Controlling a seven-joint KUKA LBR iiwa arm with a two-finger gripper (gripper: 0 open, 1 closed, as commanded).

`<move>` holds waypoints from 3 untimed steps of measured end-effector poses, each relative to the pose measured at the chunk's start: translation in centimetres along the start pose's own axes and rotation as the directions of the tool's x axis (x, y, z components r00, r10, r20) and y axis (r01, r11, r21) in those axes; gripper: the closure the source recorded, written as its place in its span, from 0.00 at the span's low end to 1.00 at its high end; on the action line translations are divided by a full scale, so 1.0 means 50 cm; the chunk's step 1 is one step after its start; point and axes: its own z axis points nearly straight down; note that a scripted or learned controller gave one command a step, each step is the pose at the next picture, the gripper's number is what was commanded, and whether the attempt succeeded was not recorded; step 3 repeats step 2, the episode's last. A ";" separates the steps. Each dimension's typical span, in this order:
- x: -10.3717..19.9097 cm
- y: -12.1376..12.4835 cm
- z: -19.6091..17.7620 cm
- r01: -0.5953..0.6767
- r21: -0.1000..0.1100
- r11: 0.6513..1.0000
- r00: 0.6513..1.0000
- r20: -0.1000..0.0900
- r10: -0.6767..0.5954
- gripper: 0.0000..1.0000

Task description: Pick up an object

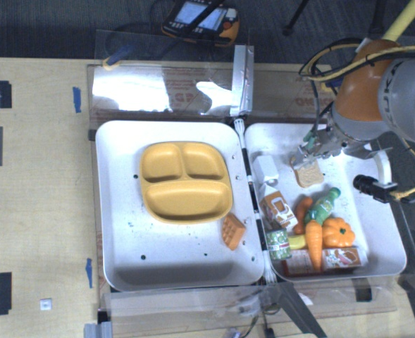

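End effector (313,153) just above bread slice (308,174), right bin (387,248).

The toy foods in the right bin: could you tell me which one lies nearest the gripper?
The tan bread slice, right under the gripper near the bin's far end; the carrot, pumpkin and green bottle lie farther away.

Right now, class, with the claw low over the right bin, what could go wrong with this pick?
1. The claw sits at the top edge of the bread slice, so it may only clip that edge.
2. The carrot, green bottle and pumpkin lie crowded together, so a grab there could catch two.
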 end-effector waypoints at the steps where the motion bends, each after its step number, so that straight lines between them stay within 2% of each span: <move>1: 0.000 0.000 0.000 0.000 0.000 1.000 1.000 0.000 0.000 0.00; 2: -0.093 0.041 -0.236 0.295 0.004 0.956 0.956 -0.003 -0.295 0.00; 3: -0.093 0.041 -0.236 0.295 0.004 0.956 0.956 -0.003 -0.295 0.00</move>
